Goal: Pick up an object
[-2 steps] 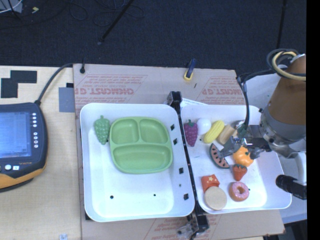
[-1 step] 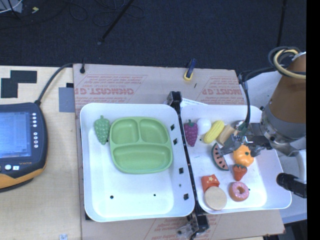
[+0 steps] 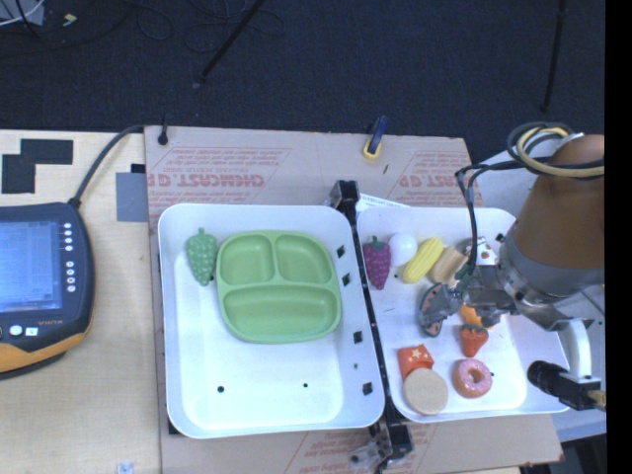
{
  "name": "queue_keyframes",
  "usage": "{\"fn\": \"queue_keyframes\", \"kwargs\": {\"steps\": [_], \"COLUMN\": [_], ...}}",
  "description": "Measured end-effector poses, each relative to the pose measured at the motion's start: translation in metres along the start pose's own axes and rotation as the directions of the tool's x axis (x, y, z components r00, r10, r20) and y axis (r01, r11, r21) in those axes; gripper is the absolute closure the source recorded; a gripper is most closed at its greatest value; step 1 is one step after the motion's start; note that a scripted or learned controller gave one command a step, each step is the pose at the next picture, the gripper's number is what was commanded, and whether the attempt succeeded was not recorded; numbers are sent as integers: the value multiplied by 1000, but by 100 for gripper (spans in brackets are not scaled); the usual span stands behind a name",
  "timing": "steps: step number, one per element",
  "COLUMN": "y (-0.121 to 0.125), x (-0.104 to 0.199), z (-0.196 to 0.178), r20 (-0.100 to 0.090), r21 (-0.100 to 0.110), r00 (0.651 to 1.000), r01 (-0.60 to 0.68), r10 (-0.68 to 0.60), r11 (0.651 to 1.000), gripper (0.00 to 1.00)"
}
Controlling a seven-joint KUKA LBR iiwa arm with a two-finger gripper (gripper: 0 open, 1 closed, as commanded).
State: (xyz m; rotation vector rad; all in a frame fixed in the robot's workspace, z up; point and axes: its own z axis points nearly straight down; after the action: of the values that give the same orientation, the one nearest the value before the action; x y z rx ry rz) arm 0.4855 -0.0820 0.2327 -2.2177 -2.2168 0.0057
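Corn cob (image 3: 424, 259) | long axis diagonal | tip up-right | right bin (image 3: 513, 388)

One fixed camera looks down from above the bench (image 3: 89, 166) at a slant, far enough back to take in both white bins: the left bin (image 3: 188, 383) and the right bin (image 3: 513, 388). The dark floor lies at the far side, and the arm (image 3: 558, 225) enters from the right.

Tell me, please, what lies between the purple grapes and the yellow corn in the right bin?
A small white egg-like ball lies between the purple grapes and the yellow corn, near the right bin's far edge, as the camera view shows.
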Motion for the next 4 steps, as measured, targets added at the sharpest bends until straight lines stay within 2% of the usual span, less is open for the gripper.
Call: {"fn": "queue_keyframes", "kwargs": {"steps": [1, 2, 3, 4], "y": [-5, 1, 0, 0], "x": [-8, -6, -5, -6], "z": [58, 120, 147, 135], "r20": [-1, -1, 0, -1], "r21": [3, 0, -1, -2], "r00": [1000, 1000, 1000, 1000], "r01": [-1, 0, 0, -7], "r10": [1, 0, 0, 7], "r11": [1000, 1000, 1000, 1000], "gripper": [0, 0, 0, 100]}}
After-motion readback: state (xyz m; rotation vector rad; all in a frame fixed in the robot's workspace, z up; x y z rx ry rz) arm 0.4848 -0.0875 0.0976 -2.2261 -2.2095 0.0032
